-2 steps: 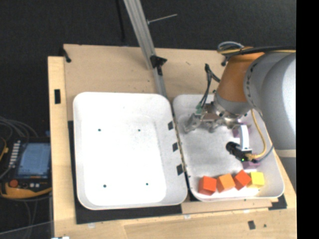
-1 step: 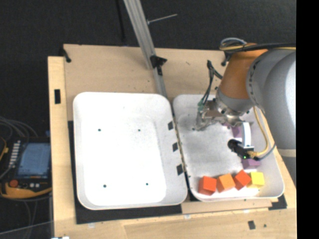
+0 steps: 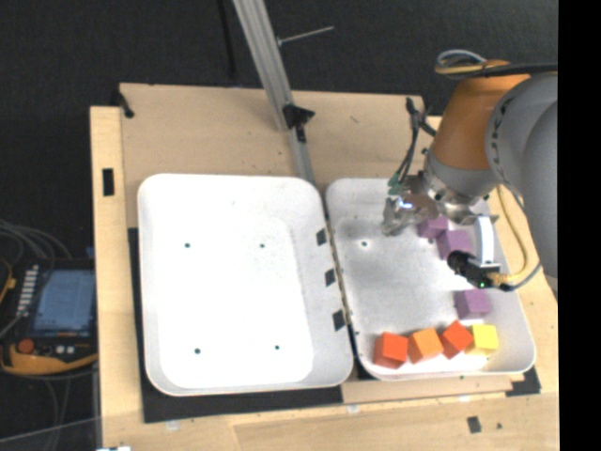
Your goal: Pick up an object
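Note:
My gripper [image 3: 398, 216] hangs over the upper part of the right bin [image 3: 394, 280], its metal fingers pointing down toward the bin floor; I see nothing between them. Just to its right lie purple blocks [image 3: 451, 238], partly hidden under the wrist. Another purple block [image 3: 472, 303] sits lower right. Along the bin's front wall stand an orange-red block [image 3: 392, 349], an orange block [image 3: 426, 344], a red block [image 3: 457, 337] and a yellow block [image 3: 485, 336].
The left bin [image 3: 230, 280] lies beside the right one, with black clips [image 3: 331, 275] on the shared edge. A slanted metal pole [image 3: 272, 73] rises behind the bins. A handheld control pendant [image 3: 52, 308] lies off the bench at left.

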You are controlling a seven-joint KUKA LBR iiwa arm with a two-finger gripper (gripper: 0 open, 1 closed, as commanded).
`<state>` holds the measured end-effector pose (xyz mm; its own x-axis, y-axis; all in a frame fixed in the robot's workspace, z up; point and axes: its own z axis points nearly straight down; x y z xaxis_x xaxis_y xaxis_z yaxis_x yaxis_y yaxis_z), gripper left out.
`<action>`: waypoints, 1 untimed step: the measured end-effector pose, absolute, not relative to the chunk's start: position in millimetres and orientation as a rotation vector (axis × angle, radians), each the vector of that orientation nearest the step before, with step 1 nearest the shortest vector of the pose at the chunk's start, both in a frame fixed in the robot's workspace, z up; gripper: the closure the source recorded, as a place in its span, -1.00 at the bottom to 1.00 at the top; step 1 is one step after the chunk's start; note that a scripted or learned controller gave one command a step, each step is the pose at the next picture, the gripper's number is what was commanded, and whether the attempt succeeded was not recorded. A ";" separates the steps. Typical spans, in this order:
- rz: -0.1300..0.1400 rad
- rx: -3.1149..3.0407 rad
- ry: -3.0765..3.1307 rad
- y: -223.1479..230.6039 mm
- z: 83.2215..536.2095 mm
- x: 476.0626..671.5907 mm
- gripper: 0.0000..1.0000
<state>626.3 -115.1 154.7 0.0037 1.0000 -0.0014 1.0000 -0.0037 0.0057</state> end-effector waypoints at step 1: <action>0.006 2.218 2.215 -123.8 215.8 632.2 1.00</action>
